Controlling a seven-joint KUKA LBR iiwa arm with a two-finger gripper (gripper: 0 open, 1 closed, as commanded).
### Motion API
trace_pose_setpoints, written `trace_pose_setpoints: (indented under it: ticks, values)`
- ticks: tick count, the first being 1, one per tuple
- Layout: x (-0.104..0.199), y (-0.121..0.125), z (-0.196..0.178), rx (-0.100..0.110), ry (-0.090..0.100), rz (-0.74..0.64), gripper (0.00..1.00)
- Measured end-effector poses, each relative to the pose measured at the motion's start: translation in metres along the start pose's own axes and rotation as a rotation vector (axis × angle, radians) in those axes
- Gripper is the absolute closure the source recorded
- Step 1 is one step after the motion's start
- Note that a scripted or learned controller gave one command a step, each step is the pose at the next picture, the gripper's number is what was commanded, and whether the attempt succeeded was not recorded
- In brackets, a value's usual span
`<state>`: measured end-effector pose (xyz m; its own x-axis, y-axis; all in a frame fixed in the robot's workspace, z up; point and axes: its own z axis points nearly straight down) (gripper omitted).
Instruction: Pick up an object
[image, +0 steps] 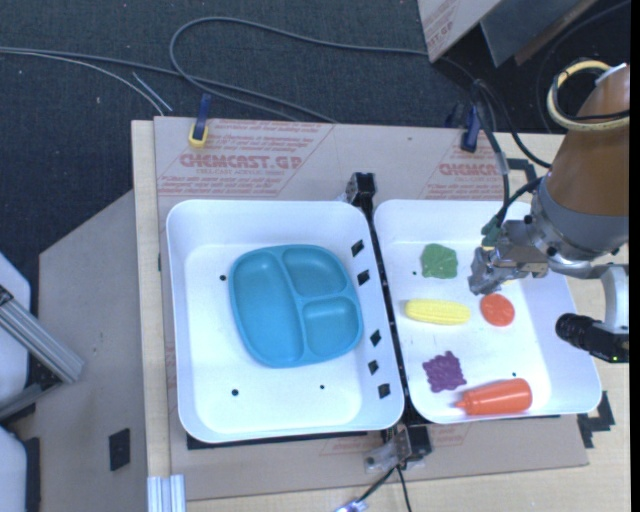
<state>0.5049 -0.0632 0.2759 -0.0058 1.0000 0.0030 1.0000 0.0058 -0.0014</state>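
Two white bins sit side by side; the far one from the gripper holds a blue divided plate. Near the fingers lie toy foods: an orange carrot below, yellow corn beside, green broccoli, purple grapes and a red tomato just under the fingertips (whether spread or closed, I cannot tell).

Left bin: divided tray, centre.
Right bin: corn centre; broccoli 12 o'clock; carrot 5 o'clock.
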Motion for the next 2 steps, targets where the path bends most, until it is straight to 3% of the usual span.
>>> trace_pose_setpoints:
  ticks: [2]
  values:
    - [0.099, -0.009, 0.026, 0.004, 0.0, 0.0, 1.0]
